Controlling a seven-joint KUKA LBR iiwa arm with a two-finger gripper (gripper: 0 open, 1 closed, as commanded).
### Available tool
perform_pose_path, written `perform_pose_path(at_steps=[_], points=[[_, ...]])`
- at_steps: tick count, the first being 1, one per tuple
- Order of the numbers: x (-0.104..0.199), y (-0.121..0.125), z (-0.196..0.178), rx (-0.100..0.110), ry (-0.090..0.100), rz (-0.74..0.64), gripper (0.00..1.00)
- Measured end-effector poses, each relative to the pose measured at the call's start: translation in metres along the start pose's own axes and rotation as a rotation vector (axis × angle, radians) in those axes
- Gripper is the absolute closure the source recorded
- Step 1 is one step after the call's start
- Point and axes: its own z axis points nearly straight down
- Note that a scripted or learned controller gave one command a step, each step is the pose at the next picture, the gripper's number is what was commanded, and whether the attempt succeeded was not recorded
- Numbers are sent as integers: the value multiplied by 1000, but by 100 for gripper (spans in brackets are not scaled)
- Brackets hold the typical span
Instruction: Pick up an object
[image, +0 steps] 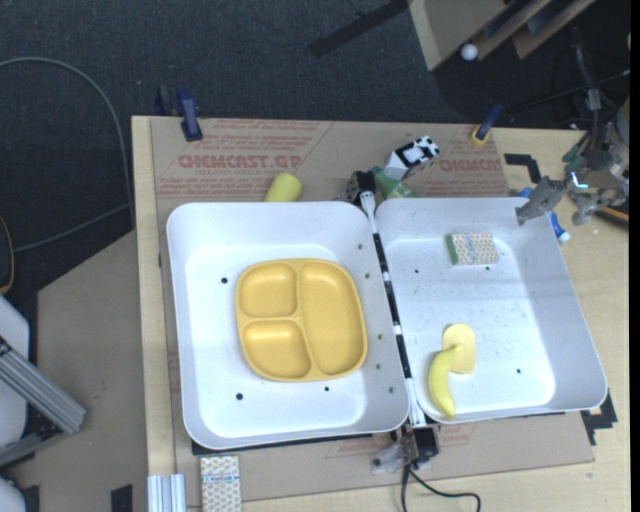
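Two shallow white plastic bins (200, 240) sit side by side on a brown cardboard-topped bench (250, 150), dark carpet behind. Left bin: yellow three-section plastic plate (300, 320); right bin: yellow plastic banana (448, 366) near front, small speckled sponge block (472, 249) toward back. Gripper (545, 200) at right bin's far right corner, holding nothing; can't tell how far open.

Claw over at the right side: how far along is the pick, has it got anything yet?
Nothing looks done yet. The claw sits at the far right corner of the right bin, with nothing visible in it. The banana and the small sponge lie loose on that bin's floor, and the yellow plate rests in the left bin. Left: move over one item, descend, close and lift.
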Motion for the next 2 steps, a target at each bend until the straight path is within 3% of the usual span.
perform_pose_path(at_steps=[1, 2], points=[[39, -75, 73, 2, 1, 1, 0], [91, -106, 126, 2, 2, 0, 0]])
